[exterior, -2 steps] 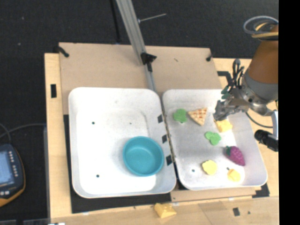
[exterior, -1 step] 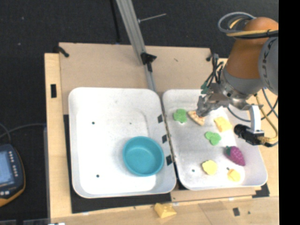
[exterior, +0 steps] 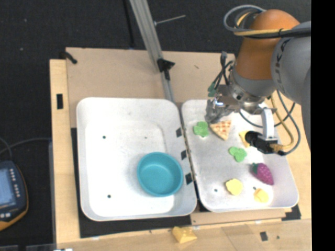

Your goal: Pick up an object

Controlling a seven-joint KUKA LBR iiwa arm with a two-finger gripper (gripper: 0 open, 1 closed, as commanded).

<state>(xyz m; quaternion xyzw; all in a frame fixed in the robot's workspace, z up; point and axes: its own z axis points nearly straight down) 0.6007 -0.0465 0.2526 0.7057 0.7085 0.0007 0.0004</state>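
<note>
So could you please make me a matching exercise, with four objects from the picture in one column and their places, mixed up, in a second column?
Objects:
1. teal bowl
2. purple grapes
3. pizza slice
4. yellow cheese wedge

Places:
A. on the bench, in front of the bins
B. in the left bin
C. right bin, just below the tool
D. right bin, near its right edge

Pairs: 1-B, 2-D, 3-C, 4-A

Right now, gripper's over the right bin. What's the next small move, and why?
Probably a short straight descent. The gripper sits at the right bin's far left corner, just above the waffle-patterned wedge, with a green piece close beside it. Going straight down should meet the wedge without nudging the green piece.
</note>
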